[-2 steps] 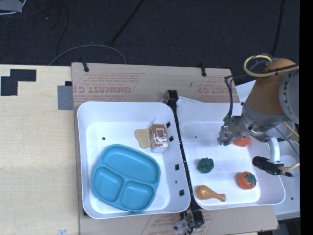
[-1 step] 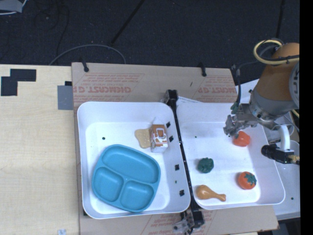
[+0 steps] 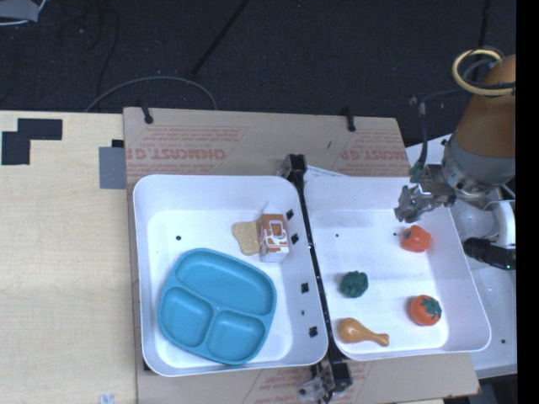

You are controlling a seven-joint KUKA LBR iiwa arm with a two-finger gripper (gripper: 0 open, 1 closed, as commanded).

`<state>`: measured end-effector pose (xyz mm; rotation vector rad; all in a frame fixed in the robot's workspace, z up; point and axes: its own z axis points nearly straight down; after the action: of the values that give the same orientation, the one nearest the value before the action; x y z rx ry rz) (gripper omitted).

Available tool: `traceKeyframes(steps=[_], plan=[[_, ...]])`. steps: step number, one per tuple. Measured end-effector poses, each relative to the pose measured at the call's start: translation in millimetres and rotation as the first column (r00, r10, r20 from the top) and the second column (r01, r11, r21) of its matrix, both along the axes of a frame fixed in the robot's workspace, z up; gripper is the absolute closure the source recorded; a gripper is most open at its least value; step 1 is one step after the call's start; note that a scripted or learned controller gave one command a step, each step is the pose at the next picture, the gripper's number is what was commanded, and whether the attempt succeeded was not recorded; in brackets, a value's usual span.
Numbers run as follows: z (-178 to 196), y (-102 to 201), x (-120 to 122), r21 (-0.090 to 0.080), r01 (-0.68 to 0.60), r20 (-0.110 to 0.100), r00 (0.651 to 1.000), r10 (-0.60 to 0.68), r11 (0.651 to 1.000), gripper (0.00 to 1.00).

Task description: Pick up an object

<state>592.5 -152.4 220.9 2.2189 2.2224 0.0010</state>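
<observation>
The arm [image 3: 484, 133] comes in from the right, orange band above the wrist, and its pincer [image 3: 410, 204] hangs over the upper right part of the right bin [image 3: 383, 194]. From this angle I cannot tell whether the pincer is released or clenched; nothing shows between its tips.

Just below and a touch right of the pincer lies a red tomato [image 3: 415, 239], the nearest thing to it, close but apart. Further down the same bin, a second tomato [image 3: 425, 310] with a green top sits near the right wall, well apart from the pincer. A dark green broccoli piece [image 3: 354, 284] rests near the bin's middle, and an orange-yellow drumstick [image 3: 362, 333] lies along the bottom edge, its thin end pointing right.

Over in the left bin [image 3: 160, 204], a blue divided plate [image 3: 217, 305] takes up the lower half. Above it, a tan bread slice [image 3: 246, 237] lies touching a small brown and white carton [image 3: 273, 236] on its right.

Both bins sit side by side on a cardboard sheet [image 3: 253, 146] on the pale wooden surface [image 3: 59, 259].
</observation>
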Motion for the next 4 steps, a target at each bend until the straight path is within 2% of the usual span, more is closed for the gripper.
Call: traceKeyframes(steps=[2, 3, 4], plan=[[-7.7, 86.9, 14.5, 0.002, -0.002, -0.005, 1.000, 0.002, 1.000, 1.00], [4.8, 138.4, 17.8, 0.002, -0.002, -0.003, 1.000, 0.002, 1.000, 1.00], [5.2, 194.4, 32.6, 0.000, -0.001, -0.003, 1.000, 0.001, 1.000, 1.00]])
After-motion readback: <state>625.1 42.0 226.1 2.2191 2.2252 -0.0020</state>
